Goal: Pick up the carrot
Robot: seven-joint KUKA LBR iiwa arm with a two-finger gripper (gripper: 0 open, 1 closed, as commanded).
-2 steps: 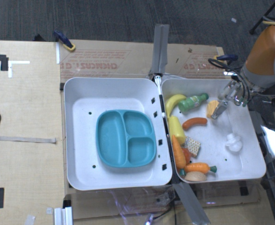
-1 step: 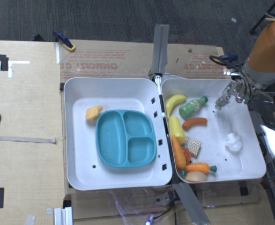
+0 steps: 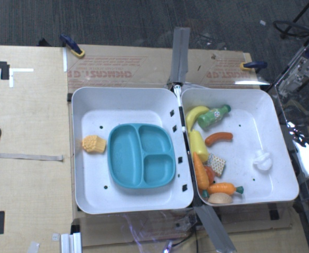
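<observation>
The carrot (image 3: 223,188) is orange with a green stub at its right end. It lies flat near the front left corner of the right bin (image 3: 280,141), touching a beige oval piece (image 3: 220,198) in front of it. A longer orange piece (image 3: 200,173) lies just left of it along the bin's left wall. The gripper (image 3: 295,75) is a blurred grey shape at the view's far right, above the right bin's back right corner and well away from the carrot.
The right bin also holds a banana (image 3: 195,115), a green bottle (image 3: 213,116), a red-orange sausage (image 3: 218,138), a patterned block (image 3: 216,165) and a white lump (image 3: 263,161). The left bin (image 3: 86,115) holds a teal divided plate (image 3: 142,155) and a yellow piece (image 3: 93,144).
</observation>
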